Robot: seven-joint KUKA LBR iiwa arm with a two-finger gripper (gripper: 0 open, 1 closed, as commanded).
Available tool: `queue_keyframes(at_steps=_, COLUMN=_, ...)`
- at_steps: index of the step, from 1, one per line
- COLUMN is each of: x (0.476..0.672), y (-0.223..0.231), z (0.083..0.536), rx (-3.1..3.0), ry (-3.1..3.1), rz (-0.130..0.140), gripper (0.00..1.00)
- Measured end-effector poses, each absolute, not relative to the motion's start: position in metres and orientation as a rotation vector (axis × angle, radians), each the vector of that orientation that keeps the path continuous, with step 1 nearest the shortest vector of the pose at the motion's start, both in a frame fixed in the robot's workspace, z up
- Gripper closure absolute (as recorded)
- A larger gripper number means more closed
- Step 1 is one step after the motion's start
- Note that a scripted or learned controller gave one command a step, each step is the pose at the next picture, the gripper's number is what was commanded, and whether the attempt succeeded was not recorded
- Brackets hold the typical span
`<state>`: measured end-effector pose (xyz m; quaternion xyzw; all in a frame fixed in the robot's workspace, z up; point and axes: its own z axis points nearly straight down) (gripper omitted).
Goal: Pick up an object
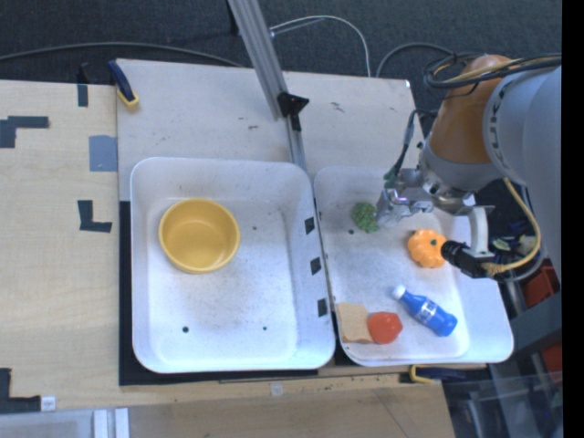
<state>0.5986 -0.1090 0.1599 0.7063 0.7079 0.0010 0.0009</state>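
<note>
The robot arm comes in from the right and bends down over the right bin (pixel 484 336). Its gripper (pixel 394 204) is low, near the back of that bin, right beside a small green toy (pixel 365 216) that looks like a bit of broccoli. The gripper touches the toy or almost does. I think this green toy is the thing the arm wants to pick up, because the gripper is closest to it.

I cannot tell if the gripper is open or closed. It is too small and blurry here. I also cannot see the toy between its tips, so I will not say it has it.

Other toys lie in the same bin. An orange toy (pixel 425 248) sits just under the arm's wrist. A blue bottle (pixel 426 311) lies on its side near the front. A red toy (pixel 384 327) touches a tan block (pixel 352 322) in the front corner. They are spread apart, so the arm can reach one without bumping the rest.

The left bin (pixel 274 336) holds a yellow bowl (pixel 199 235), standing upright, well apart from the arm. Both bins sit side by side on the worktop (pixel 55 263).
</note>
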Motion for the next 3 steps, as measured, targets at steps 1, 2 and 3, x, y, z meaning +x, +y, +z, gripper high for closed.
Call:
queue_keyframes(at_steps=1, x=0.601, y=-0.114, z=0.204, rx=2.218, ry=2.221, rz=0.002, gripper=1.00)
queue_keyframes(at_steps=2, x=0.603, y=-0.121, z=0.265, rx=2.217, ry=2.219, rz=0.004, gripper=1.00)
queue_keyframes(at_steps=3, x=0.609, y=-0.076, z=0.263, rx=2.216, ry=2.227, rz=0.000, gripper=1.00)
